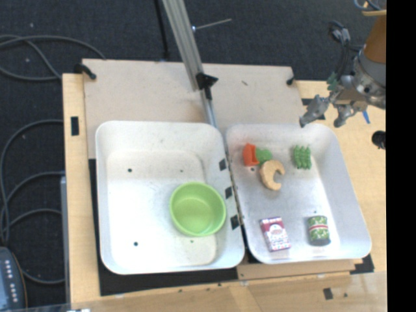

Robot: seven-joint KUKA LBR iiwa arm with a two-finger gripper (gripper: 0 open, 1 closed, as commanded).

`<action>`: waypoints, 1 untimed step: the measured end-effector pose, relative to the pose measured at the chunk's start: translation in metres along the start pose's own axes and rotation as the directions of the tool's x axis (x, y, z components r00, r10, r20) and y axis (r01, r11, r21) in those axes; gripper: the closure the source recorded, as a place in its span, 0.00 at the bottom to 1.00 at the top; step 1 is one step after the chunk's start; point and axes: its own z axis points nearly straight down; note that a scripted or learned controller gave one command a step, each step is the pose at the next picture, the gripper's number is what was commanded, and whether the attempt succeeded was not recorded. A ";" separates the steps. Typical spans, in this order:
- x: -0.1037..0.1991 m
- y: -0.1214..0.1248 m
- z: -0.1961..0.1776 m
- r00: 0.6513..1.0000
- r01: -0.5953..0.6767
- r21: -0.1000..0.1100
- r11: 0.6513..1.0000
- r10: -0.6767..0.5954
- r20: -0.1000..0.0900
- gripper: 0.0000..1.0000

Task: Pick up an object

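Observation:
My gripper (327,115) hangs open above the far right corner of the right bin (348,194), with nothing between its fingers. In that bin lie an orange block (249,154) touching a small green piece (264,155), a tan crescent-shaped piece (272,174), a green ridged item (300,156), a red and white packet (275,233) and a small green can (318,230). The ridged item is the nearest to the gripper, a little below and left of it. A green bowl (197,208) sits in the left bin (117,194).
A slanted metal pole (185,34) rises from between the bins at the back. A beige board (149,90) lies behind the bins. Cables (26,51) trail on the dark floor to the left.

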 end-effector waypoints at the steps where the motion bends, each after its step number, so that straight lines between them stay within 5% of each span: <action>1: -0.001 0.000 0.000 1.000 0.000 0.001 1.000 0.000 0.001 0.00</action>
